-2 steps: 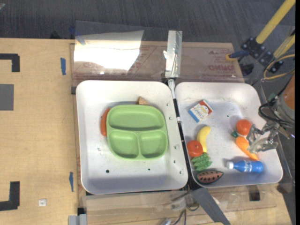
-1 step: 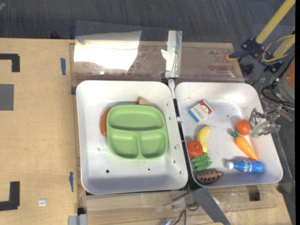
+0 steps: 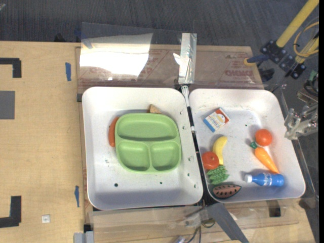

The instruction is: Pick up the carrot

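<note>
The carrot (image 3: 265,158) is lying in the right bin (image 3: 238,99), lower right of frame, just under an orange ball (image 3: 264,137) and above a blue bottle (image 3: 265,179). The gripper (image 3: 298,123) is sitting at the far right edge; can't tell its state.

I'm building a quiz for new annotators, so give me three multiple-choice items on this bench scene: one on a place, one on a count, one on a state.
1. Where is the carrot?
A. right bin
B. left bin
C. on the green tray

2. How many compartments does the green tray have?
A. two
B. three
C. five

3. How does the blue bottle rest?
A. upright
B. on its side
C. on the carrot

Answers: 1 A, it lies in the right bin below the orange ball. 2 B, one long, two small. 3 B, it lies flat on the bin floor.
</note>
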